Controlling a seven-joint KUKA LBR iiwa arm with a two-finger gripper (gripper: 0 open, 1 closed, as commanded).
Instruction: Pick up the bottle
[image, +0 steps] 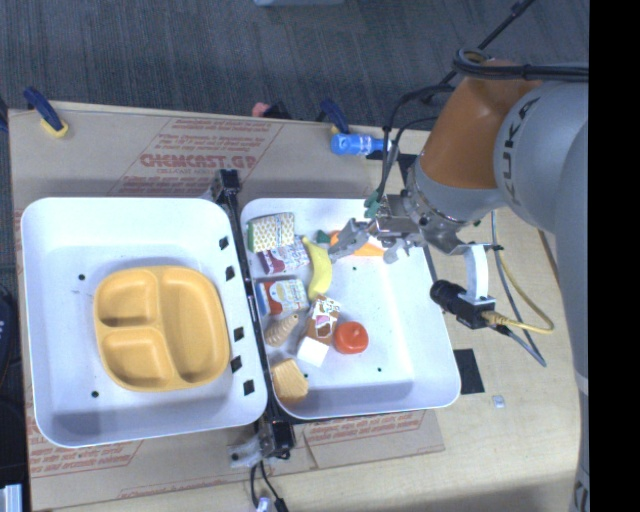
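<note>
Camera view: we see the gripper (368, 238) over the right bin (425, 345) at its upper edge, and we cannot tell its state. The likeliest bottle (323, 319), small and upright among crowded toy food, stands below and left of it, just beside a red cap-like piece (350, 338). Bare floor lies right.

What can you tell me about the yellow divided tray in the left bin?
The yellow tray looks like smooth moulded plastic with rounded corners and three compartments: two smaller ones toward its upper side, one wider one below. It lies flat, turned slightly, near the middle of the left bin. Nothing visible sits in it or touches it besides the bin floor.
</note>
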